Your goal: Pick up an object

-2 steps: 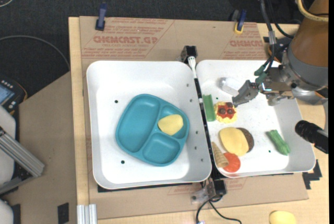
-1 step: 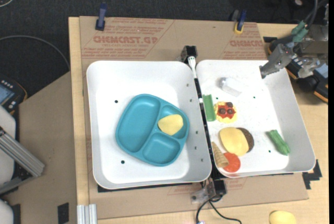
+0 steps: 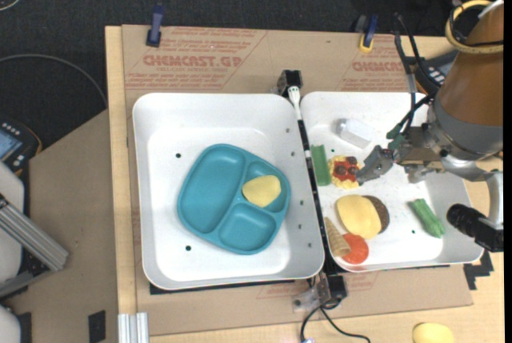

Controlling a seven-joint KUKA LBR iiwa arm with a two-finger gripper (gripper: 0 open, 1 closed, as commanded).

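Nearest you, at the front edge of the right bin, a cone and a red piece lie wedged against the wall, touching the burger, a yellow disc on a dark base, just behind them. You are looking at a bin packed with pick candidates: a green strip lies along the divider, a red-and-yellow toy sits just beside it, a pale clear piece rests near the back, and a green wedge lies well apart toward the right wall. The gripper hangs low over the middle of this bin, between the red-and-yellow toy and the burger, reaching in from the right on the grey arm with its orange band. How its jaws stand you cannot tell from this angle, and nothing shows between them, so count no object as held. Its slant toward the toy suggests that toy is the likely target, though the burger is about as near. Crowding looks like the hazard: a descent here could nudge the neighbours rather than close on one thing. In the left bin, a blue tray holds a yellow piece in its right compartment, well clear of the arm.
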